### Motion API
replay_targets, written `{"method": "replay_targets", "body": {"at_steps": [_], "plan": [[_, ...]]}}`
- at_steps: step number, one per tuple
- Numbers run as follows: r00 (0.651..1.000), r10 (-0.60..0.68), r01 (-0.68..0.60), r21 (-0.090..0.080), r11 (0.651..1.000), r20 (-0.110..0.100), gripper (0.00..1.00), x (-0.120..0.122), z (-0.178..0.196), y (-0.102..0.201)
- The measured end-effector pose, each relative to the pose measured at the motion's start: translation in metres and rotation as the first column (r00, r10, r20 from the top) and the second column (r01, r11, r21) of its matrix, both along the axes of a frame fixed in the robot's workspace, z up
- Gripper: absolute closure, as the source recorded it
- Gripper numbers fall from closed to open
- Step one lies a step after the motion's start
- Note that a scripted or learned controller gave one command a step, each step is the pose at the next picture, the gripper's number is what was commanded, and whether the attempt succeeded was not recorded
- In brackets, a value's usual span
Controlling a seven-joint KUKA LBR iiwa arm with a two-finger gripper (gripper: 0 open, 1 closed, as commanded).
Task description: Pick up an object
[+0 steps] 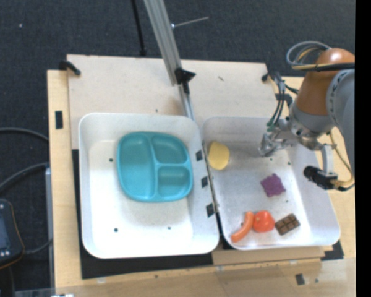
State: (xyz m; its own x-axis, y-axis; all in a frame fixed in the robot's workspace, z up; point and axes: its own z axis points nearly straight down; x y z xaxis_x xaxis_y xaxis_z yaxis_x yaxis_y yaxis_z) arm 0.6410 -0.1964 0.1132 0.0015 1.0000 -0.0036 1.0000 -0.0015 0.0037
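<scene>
In the right bin (309, 224) lie a yellow round object (219, 155) at the left wall, a purple block (272, 185) in the middle, an orange-red object (253, 223) and a brown chocolate-like bar (287, 224) near the front. My gripper (269, 147) hangs low over the bin's far part, to the right of the yellow object and above the purple block. Nothing shows between its fingers.
The left bin (96, 228) holds a teal divided plate (154, 166). A slanted metal pole (164, 30) rises from behind the bins' shared edge. The arm with its orange band (324, 73) and cables reaches in along the right bin's far right side.
</scene>
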Motion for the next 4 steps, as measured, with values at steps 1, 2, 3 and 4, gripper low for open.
{"method": "replay_targets", "body": {"at_steps": [1, 2, 3, 4], "plan": [[1.0, 0.003, -0.003, 0.002, 1.0, 0.003, 1.0, 0.005, 0.045, 0.0], [1.0, 0.0, 0.0, 0.001, 1.0, 0.003, 1.0, -0.002, 0.095, -0.004], [1.0, 0.003, -0.003, 0.001, 1.0, 0.003, 1.0, -0.001, 0.145, -0.006], [1.0, 0.008, -0.008, 0.004, 1.0, -0.003, 1.0, 0.012, 0.136, 0.05]]}}
